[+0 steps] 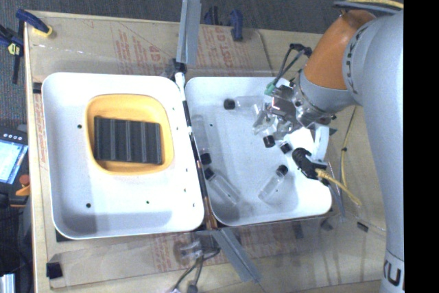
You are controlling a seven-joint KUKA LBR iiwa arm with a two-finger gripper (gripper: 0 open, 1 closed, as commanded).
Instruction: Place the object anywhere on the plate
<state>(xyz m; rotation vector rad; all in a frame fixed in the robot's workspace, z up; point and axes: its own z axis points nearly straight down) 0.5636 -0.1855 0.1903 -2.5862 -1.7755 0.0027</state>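
Far from the tool, across the divider, the left bin (62, 202) holds the plate (130, 103), a yellow-rimmed dish with a dark ribbed centre; it lies flat near the bin's middle, presumably so that an object may be set down anywhere on it. Nothing rests on the plate, so the placement is judged not yet done. Nearer the tool, the right bin (240, 141) holds several small clear vials with dark caps, scattered loosely: one vial (230, 104) lies beside the tool toward the divider, another vial (273, 186) lies below it near the bin's front wall. The tool (278, 116) sits low inside the right bin, among these vials, apparently positioned for a pick. Its opening cannot be told, nor whether it has hold of anything; which vial is the task's object is unclear.
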